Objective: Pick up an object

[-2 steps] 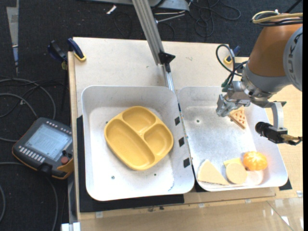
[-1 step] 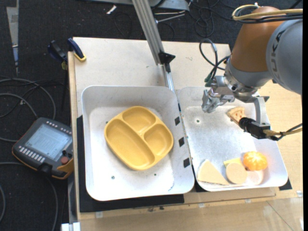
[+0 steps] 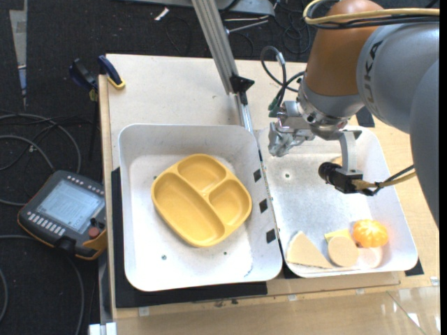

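Note:
A yellow three-compartment plate (image 3: pixel 202 199) lies in the left bin (image 3: pixel 140 152). In the right bin (image 3: pixel 307 180), along its near edge, lie a pale wedge (image 3: pixel 306 251), a tan round piece (image 3: pixel 342 251) and an orange fruit (image 3: pixel 369 234). My gripper (image 3: pixel 281 144) hangs over the right bin's far left corner, well above and behind those pieces. Nothing shows between its fingers. The big grey and orange arm (image 3: pixel 363 54) hides the bin's far right part.
A metal pole (image 3: pixel 220 47) slants up from between the bins. A black cable connector (image 3: pixel 339 177) dangles over the right bin. A teach pendant (image 3: pixel 66 211) lies on the floor at left. A blue and yellow clamp (image 3: pixel 108 72) sits at the bench's far left corner.

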`<state>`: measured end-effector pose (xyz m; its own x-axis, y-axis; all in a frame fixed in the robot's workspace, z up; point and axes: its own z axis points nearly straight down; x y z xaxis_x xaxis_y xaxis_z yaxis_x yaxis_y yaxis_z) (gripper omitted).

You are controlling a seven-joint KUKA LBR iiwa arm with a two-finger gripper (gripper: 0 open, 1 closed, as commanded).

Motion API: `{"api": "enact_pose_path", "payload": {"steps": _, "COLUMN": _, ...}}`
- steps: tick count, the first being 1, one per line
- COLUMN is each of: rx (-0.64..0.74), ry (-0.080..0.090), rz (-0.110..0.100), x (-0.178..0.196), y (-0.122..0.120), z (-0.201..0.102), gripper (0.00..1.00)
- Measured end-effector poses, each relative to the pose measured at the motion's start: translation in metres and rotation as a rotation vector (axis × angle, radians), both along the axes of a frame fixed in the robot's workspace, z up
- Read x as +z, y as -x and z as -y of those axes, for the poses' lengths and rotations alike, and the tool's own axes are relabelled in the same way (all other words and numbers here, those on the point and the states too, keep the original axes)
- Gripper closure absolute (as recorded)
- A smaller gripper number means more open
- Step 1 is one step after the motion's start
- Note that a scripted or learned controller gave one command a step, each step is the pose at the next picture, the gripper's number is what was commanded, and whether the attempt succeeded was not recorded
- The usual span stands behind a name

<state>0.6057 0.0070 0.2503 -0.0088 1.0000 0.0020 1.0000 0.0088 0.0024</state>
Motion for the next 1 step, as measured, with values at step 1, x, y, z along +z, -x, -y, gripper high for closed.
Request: {"api": "enact_pose_path", "payload": {"steps": 1, "rx": 0.001, "ry": 0.000, "rz": -0.001, "x": 0.0038, "y": -0.0030, "z": -0.0593, "gripper": 1.00}}
